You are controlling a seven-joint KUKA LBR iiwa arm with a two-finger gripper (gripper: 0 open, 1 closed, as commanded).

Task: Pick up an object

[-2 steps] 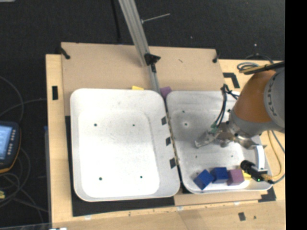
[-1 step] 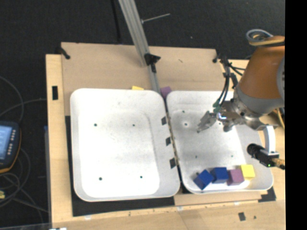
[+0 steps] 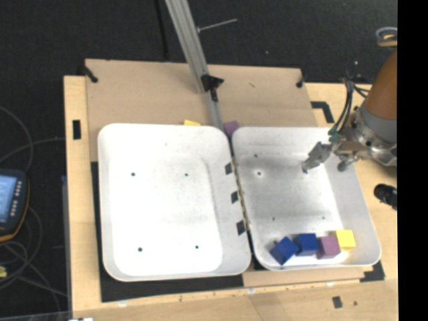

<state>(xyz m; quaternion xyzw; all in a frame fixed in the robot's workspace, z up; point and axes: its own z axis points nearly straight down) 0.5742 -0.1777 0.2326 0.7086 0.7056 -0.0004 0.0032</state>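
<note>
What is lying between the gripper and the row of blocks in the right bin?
Nothing: in the camera view, bare white bin floor separates the gripper from the blocks at the bin's near edge.

We see a robotics lab. A plywood counter [image 3: 281, 89] stands on a dark floor and carries two white bins [image 3: 167, 199] held by small clips. A metal camera pole [image 3: 190, 39] rises behind them, loose cables [image 3: 30, 146] lie around, and a handheld control pendant [image 3: 12, 202] rests at the left.

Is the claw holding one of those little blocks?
No. The claw hangs open above bare floor of the right bin; nothing sits between its fingers.
</note>
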